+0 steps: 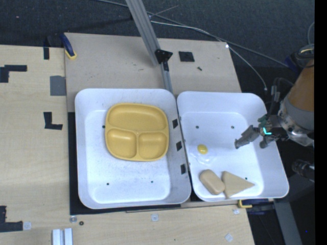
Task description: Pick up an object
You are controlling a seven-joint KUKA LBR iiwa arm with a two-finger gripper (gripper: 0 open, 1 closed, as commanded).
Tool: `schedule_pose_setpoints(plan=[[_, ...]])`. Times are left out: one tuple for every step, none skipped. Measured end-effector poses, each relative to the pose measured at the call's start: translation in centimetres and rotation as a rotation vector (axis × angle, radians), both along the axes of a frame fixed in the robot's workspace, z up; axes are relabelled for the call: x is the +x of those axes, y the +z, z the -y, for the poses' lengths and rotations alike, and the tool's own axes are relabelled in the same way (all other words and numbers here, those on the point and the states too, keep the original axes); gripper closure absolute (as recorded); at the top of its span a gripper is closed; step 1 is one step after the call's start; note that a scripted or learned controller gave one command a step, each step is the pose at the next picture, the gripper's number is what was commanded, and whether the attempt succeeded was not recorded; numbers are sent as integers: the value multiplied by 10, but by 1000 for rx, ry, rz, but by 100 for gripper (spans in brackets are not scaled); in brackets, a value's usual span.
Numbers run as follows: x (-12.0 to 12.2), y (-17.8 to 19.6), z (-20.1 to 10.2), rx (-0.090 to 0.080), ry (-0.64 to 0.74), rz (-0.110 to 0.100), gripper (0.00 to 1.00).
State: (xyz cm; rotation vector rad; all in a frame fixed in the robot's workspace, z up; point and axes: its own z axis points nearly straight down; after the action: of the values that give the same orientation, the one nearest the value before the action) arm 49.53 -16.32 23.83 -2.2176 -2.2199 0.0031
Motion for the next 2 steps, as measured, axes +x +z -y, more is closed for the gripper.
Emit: schedule_pose_setpoints(plan=[[1,1,0,-1,0,2,0],[-2,-62,-5,0,-1,-2,0]])
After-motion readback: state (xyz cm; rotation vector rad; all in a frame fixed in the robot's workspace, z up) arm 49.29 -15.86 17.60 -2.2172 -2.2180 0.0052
